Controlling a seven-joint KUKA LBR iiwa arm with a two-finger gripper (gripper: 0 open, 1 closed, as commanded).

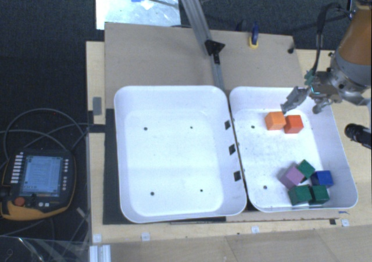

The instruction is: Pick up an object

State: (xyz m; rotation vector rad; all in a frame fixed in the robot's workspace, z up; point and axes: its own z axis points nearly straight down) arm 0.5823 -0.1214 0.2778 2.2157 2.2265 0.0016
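1. The tool (303,99) hangs over the right bin (343,156), near its back edge; its two fingers look spread, with nothing between them.
2. Nearest targets: an orange block (275,120) touching a red block (293,124), just below the tool.
3. Take the red block, approaching from its free right side so one finger need not wedge into the seam between them.
4. Leave the crowded cluster at the bin's front corner: purple block (291,176), green blocks (307,194), blue block (322,178).

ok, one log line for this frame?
gripper: open, above right bin, holding nothing | nearest: orange block, red block touching | pick: not yet done
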